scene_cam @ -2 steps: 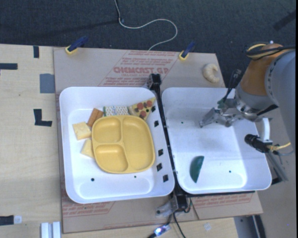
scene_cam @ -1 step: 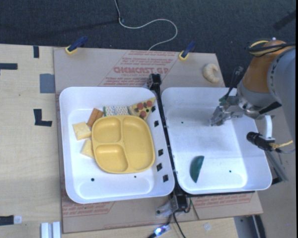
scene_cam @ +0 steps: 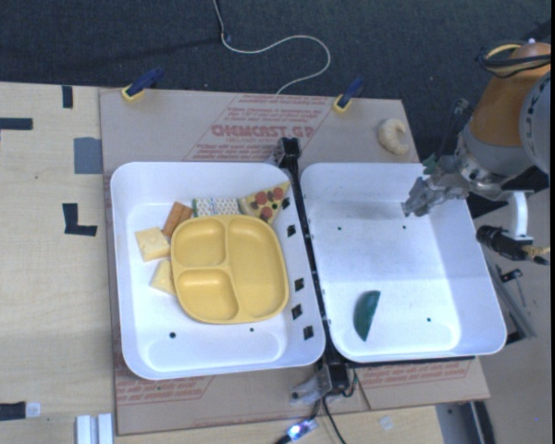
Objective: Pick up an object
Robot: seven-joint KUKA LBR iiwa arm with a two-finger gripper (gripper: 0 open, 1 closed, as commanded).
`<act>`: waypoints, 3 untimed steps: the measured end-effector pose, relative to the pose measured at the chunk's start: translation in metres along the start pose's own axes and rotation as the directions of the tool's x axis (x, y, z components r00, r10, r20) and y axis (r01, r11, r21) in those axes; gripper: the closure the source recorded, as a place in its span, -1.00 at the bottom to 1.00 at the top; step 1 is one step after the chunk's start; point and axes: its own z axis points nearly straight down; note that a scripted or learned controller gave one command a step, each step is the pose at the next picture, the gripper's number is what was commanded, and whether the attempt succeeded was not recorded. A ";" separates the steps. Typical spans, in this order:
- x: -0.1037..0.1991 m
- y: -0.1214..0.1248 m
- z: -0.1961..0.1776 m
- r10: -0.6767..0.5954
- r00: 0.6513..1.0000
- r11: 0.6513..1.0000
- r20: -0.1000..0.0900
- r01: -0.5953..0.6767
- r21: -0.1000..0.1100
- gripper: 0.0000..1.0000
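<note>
Two white bins sit side by side on the bench. The right bin [scene_cam: 444,248] has lots of open floor. One small green thing [scene_cam: 365,314] lies there, near the front edge, well apart from the walls. It is dark green, flat and shaped like a leaf.

The gripper [scene_cam: 416,202] hangs over the back right part of that bin, near its right wall and far from the green thing. Whether the claw is open or closed is too hard to tell.

The left bin [scene_cam: 134,248] is crowded. One yellow tray [scene_cam: 229,268] with three sections fills the middle. Small crackers [scene_cam: 153,243] and bits peek out at its left and back edges.
</note>
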 end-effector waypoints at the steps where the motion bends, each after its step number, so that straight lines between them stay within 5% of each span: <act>1: -0.008 0.001 -0.060 0.000 1.000 1.000 0.001 0.000 -0.001 1.00; 2: -0.007 0.002 -0.067 0.001 1.000 1.000 -0.001 -0.001 0.003 1.00; 3: 0.046 -0.029 -0.073 -0.003 1.000 1.000 -0.002 0.003 0.006 1.00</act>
